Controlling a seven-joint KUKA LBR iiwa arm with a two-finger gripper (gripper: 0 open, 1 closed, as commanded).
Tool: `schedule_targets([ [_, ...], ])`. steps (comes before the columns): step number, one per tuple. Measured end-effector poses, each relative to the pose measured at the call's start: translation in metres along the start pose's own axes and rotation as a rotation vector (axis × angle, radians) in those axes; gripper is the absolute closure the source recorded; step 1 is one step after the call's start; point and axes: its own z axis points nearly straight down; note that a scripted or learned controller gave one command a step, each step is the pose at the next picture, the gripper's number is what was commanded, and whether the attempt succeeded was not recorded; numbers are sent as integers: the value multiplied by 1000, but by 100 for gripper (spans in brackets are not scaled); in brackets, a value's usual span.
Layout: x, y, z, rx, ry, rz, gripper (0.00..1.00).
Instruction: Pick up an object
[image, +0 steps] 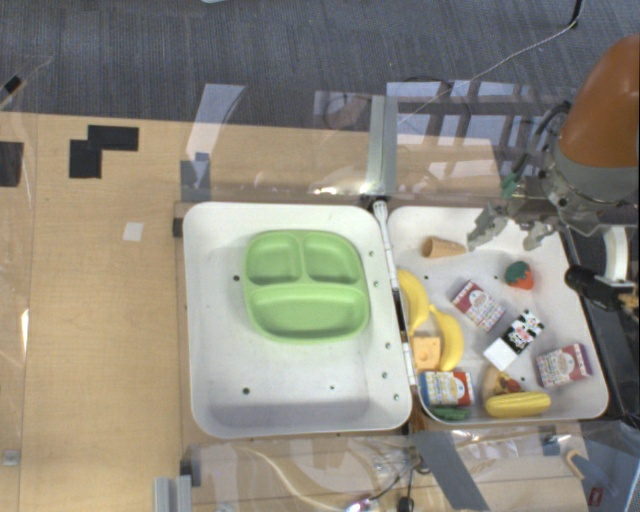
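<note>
Start at the near edge of the right bin, where you see the toy food crowded together: a yellow corn-like piece lying lengthwise against the front wall, a small red-labelled can beside it, and a pink carton toward the right corner. Just behind them lie a cheese wedge, a banana curving along the bin's left side, and a black-and-white carton tipped on its side. Further back you find a second pink carton, then a strawberry and an ice-cream cone lying flat near the far wall. The clutter looks loosely scattered, so any of these could serve as the object to pick up; those at the back sit well apart and offer you the cleanest approach. In the left bin a green divided plate rests near the middle, probably as a place to put things. Farthest back, the gripper hovers above the right bin's far edge with its fingers spread and nothing between them, standing between cone and strawberry, so the pick has not yet begun.
</note>
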Motion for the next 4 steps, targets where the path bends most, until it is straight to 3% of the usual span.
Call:
schedule_targets([
  [1, -30, 4, 166, -3, -1, -217, 0],
  [2, -6, -43, 166, -16, -7, -360, 0],
  [3, -3, -41, 155, -19, -5, -361, 100],
  [4, -34, -44, 90, -2, -1, -711, 100],
])
